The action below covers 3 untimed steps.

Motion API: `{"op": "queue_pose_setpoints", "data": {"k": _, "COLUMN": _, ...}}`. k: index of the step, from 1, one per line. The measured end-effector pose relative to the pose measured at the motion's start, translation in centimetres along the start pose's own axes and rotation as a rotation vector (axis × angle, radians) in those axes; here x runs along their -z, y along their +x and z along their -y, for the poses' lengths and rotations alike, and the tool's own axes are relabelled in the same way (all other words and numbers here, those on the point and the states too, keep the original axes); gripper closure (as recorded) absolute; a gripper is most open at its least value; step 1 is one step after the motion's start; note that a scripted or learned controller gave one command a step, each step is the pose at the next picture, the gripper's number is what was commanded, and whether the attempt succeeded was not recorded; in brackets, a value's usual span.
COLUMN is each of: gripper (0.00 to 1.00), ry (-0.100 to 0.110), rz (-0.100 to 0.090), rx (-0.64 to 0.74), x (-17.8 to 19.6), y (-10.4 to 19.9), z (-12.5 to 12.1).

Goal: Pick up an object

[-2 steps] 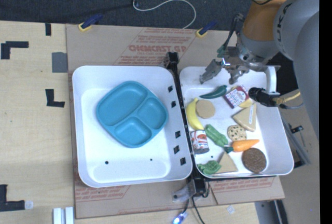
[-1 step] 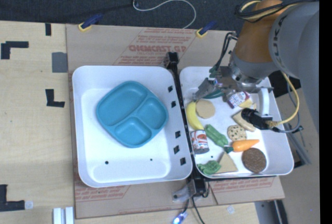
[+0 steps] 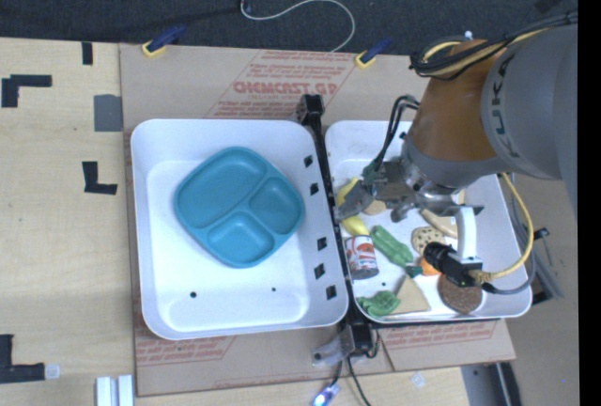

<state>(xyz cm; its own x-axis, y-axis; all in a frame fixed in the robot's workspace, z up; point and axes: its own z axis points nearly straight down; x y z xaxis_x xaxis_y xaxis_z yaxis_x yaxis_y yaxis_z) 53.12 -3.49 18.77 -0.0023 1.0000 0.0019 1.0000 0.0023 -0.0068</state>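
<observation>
Because the small things to pick lie crowded in the right bin (image 3: 507,305), the arm (image 3: 470,113) reaches low over them, its gripper (image 3: 376,193) near a yellow piece (image 3: 354,226) and a green piece (image 3: 392,244). A blue divided plate (image 3: 239,205) occupies the left bin (image 3: 150,235). Both bins rest on cardboard (image 3: 272,85) over the counter (image 3: 56,207).

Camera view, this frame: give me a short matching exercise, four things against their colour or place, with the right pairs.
Things:
1. divided plate
2. small can
3. leafy toy
4. clamp

Descriptions:
A. green, near front edge of the right bin
B. blue, in the left bin
C. yellow and blue, on the cardboard's far edge
D. red and white, beside the divider between the bins

Pairs: 1-B, 2-D, 3-A, 4-C
</observation>
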Motion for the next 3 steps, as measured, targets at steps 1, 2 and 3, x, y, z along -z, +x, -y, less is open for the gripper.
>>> {"op": "queue_pose_setpoints", "data": {"k": 1, "gripper": 1.00, "ry": -0.003, "rz": 0.001, "rx": -0.001, "x": 0.9, "y": -0.2, "z": -0.3}}
{"op": "queue_pose_setpoints", "data": {"k": 2, "gripper": 1.00, "ry": -0.001, "rz": 0.001, "rx": 0.000, "x": 1.9, "y": -0.1, "z": -0.2}}
{"op": "queue_pose_setpoints", "data": {"k": 3, "gripper": 1.00, "ry": 0.000, "rz": 0.001, "rx": 0.001, "x": 2.8, "y": -0.1, "z": -0.2}}
